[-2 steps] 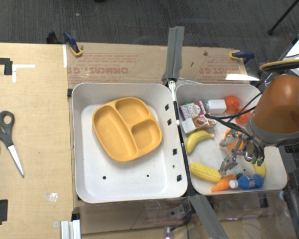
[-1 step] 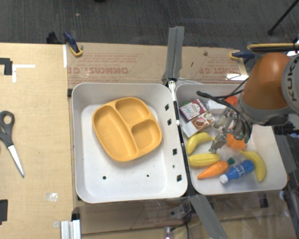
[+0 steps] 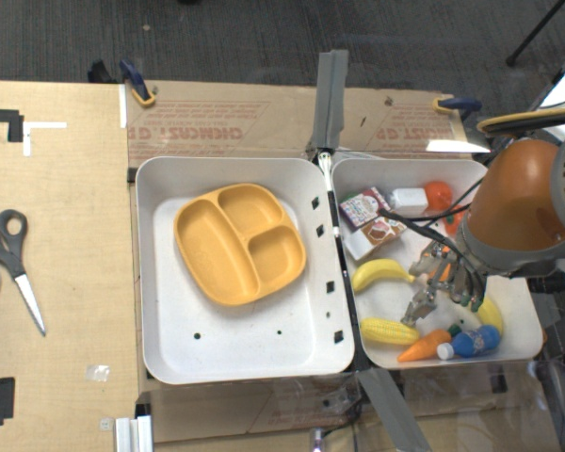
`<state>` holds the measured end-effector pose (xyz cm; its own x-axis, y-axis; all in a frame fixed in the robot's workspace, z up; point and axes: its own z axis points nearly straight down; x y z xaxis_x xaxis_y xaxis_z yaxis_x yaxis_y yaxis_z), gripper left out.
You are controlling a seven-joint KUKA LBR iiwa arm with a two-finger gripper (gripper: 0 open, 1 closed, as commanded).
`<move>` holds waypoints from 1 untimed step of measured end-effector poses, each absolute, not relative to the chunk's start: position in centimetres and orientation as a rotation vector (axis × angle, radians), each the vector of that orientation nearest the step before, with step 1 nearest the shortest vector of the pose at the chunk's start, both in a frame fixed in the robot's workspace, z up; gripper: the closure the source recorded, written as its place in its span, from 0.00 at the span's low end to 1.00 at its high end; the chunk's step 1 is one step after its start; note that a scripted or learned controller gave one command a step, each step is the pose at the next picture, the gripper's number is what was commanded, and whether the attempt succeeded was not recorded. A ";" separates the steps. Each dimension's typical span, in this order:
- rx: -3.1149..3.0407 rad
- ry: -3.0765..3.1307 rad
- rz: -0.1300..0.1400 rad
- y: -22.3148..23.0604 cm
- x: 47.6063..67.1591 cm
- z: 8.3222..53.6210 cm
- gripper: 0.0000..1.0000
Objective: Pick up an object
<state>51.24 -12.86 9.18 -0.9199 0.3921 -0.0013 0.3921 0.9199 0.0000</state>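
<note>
Two shallow white bins sit side by side on the tabletop (image 3: 56, 252). The left bin (image 3: 160, 347) contains one yellow-orange divided plate (image 3: 240, 243) with three compartments, lying flat and slightly rotated. The right bin (image 3: 518, 347) contains the loose objects: one yellow banana (image 3: 379, 273) near the bin's left wall; one yellow corn cob (image 3: 388, 330) below it, lying roughly level; one orange carrot (image 3: 424, 347) just right of the corn, tip pointing left; one blue object (image 3: 471, 344) with a small white cap (image 3: 444, 351) beside the carrot; one further yellow piece (image 3: 491, 314) at the bin's right side, partly hidden by the arm; two small printed packets, one purple and white (image 3: 361, 206), one brown and white (image 3: 377, 234), touching each other near the bin's upper left; one small white block (image 3: 408, 198); and one orange-red item (image 3: 438, 197) beside that block.

The arm enters from the right, its orange band (image 3: 513, 201) above the right bin. The end effector (image 3: 424, 304) hangs over the bin's middle, between banana and corn cob; its fingers appear spread, with nothing between them.

Outside the bins, one pair of grey-handled scissors (image 3: 17, 266) lies on the tabletop at far left, and two blue-and-yellow clamps (image 3: 137, 83) (image 3: 457, 105) hold a cardboard sheet (image 3: 226, 125) behind the bins.
</note>
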 end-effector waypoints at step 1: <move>1.004 2.971 -0.001 -13.8 60.7 9.4 0.00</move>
